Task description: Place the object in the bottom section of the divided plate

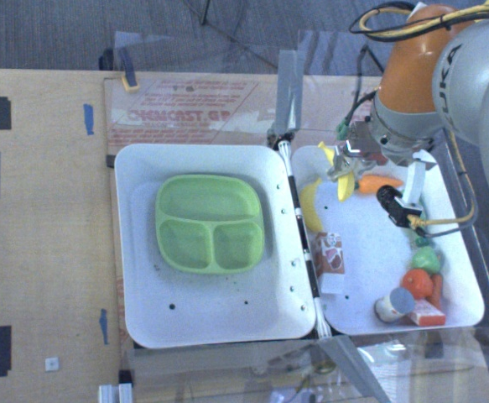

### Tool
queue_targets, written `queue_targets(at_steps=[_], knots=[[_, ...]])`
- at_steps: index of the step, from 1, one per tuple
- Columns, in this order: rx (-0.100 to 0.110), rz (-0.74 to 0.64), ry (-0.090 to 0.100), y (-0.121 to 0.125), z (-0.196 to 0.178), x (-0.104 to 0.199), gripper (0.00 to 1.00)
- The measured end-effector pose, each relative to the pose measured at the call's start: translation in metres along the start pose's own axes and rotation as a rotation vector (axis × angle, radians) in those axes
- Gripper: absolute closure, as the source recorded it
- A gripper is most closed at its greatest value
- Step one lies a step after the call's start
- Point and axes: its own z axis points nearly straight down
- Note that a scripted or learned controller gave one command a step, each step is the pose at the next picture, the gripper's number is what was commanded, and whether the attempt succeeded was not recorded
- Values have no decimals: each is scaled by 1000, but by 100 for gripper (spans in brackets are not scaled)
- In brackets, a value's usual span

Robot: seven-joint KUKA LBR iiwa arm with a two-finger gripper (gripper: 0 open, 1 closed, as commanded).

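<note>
1. Divided plate (210, 223), green, lay flat in the left bin (135, 292), slightly toward its upper left; its two small sections faced the near edge, the large one the far edge. All three sections held nothing.
2. Gripper (342, 173) was low over the upper left corner of the right bin (462, 309), at a small yellow piece (345, 185); whether it was spread or pinching could not be told.
3. Just beside it: an orange carrot-like item (378, 183) to the right, a yellow banana (310, 206) against the left wall below.
4. Further out in the right bin: a brown-and-white packet (331, 259) along the left wall; green, orange and red items (420, 284) clustered in the lower right corner.
5. Arm (445, 65) came in from the upper right, orange band above the wrist, cables looping over it.
6. Bins touched along the centre divider on a wooden bench (34, 225) with blue tape marks; bare white floor ringed the plate on all sides.
</note>
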Motion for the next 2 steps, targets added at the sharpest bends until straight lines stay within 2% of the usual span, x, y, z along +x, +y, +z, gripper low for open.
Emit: queue_targets(at_steps=[1, 2], knots=[[-2, 6, 2, 7, 0, 76, 100], [2, 27, 2, -26, 0, 140, 100]])
